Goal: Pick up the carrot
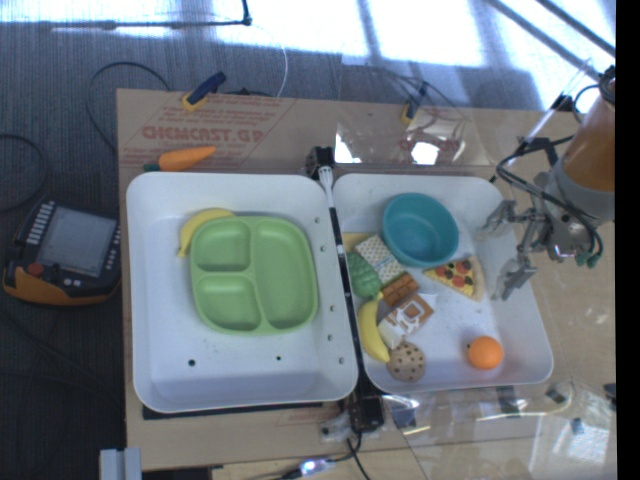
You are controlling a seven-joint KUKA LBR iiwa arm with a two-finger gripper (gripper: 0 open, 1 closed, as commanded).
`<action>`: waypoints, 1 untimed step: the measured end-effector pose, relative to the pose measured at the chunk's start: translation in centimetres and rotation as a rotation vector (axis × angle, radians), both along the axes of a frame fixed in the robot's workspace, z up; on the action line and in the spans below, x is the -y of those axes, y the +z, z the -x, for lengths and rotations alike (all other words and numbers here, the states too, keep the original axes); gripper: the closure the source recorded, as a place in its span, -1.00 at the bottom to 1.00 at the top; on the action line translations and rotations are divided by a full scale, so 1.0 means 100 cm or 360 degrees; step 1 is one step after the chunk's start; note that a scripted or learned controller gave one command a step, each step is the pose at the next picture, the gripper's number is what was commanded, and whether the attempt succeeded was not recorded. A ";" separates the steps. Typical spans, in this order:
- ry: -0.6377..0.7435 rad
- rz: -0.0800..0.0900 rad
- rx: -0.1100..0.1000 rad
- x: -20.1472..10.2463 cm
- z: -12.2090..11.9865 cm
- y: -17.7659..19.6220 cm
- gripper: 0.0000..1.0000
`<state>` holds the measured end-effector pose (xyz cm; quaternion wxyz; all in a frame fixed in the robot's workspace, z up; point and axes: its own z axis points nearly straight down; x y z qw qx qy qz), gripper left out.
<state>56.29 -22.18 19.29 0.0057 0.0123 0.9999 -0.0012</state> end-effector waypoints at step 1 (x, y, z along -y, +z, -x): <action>0.0315 -0.0001 -0.0009 0.000 0.013 0.008 -1.00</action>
